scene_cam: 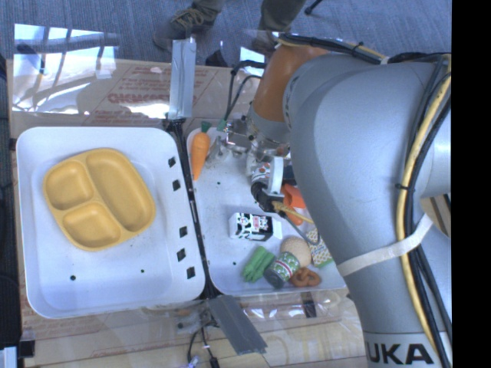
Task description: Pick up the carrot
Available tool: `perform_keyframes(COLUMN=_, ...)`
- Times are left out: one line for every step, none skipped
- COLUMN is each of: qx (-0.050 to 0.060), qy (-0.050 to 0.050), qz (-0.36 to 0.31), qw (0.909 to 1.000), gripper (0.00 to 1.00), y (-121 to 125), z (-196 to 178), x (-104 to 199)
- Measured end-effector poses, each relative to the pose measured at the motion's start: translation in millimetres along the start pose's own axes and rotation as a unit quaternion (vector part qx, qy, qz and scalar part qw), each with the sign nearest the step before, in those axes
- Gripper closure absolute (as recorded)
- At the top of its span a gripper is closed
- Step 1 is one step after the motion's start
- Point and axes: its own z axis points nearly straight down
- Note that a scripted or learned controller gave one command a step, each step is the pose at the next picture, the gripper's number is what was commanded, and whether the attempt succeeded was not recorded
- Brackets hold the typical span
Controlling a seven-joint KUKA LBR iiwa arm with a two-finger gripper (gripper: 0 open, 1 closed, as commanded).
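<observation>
The carrot (199, 152), orange with a small green top, lies along the left wall of the right bin (222, 198) near its far corner, pointing toward the front. My gripper (244, 150) hangs low over the far part of that bin, just right of the carrot, and nothing shows in its grasp. The big grey arm (360, 175) covers the bin's right side.
A yellow divided plate (96, 198) sits in the left bin (46, 282). The right bin also holds a black-and-white cow-patterned block (252, 225), a green item (258, 264), a small can (282, 268), a beige egg (295, 249), a pretzel (305, 277) and an orange piece (294, 198).
</observation>
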Motion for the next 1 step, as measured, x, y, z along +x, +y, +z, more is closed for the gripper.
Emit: perform_keyframes(qx=0.000, qy=0.001, qz=0.147, qw=0.9891, gripper=0.00, y=0.9, z=5.7, x=-2.6)
